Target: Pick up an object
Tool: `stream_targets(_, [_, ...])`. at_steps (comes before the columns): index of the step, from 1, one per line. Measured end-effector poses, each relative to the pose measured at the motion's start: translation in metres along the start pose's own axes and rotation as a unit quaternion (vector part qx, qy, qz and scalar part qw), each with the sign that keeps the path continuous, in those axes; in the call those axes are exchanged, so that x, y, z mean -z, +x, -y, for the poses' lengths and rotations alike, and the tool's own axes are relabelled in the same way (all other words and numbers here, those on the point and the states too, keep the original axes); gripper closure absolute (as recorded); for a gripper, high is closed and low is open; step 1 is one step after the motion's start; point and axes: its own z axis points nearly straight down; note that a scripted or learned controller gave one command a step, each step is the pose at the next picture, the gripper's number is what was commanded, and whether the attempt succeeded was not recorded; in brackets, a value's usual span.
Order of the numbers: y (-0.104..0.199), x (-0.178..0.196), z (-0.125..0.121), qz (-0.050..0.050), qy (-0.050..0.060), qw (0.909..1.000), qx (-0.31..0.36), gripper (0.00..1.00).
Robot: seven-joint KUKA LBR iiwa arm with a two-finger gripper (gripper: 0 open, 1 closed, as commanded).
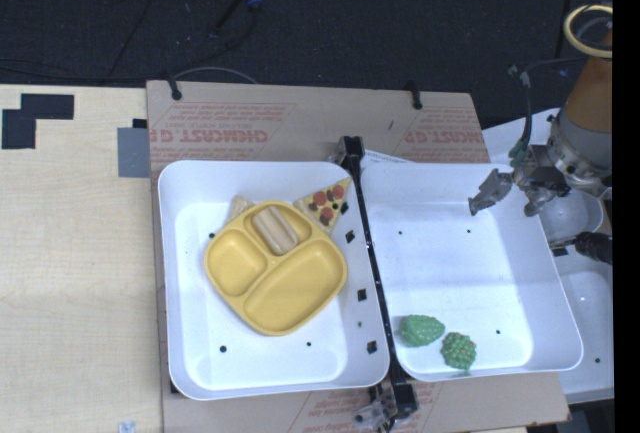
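Observation:
In the right bin (560,321), two green lumpy toy vegetables lie near the front wall: a lighter one (421,329) and a darker one (459,350) just to its right. My gripper (513,197) hangs over the far right part of this bin, well behind both green pieces. Its fingers (489,192) are spread open and nothing is between them. The left bin (190,341) holds a yellow divided plate (285,286) with a tan bread piece (274,228) in its far compartment. A pizza slice (327,202) lies at the plate's far right edge.
A black divider (366,261) runs between the two bins. The bins rest on a cardboard sheet (300,121). The arm's orange band (590,91) and wrist stand over the right bin's far right corner. A wooden bench top (70,251) lies to the left.

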Motion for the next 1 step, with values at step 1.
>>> stream_targets(1, [0.0003,0.0082,-0.0024,0.001,-0.007,1.0000,0.001,0.00])
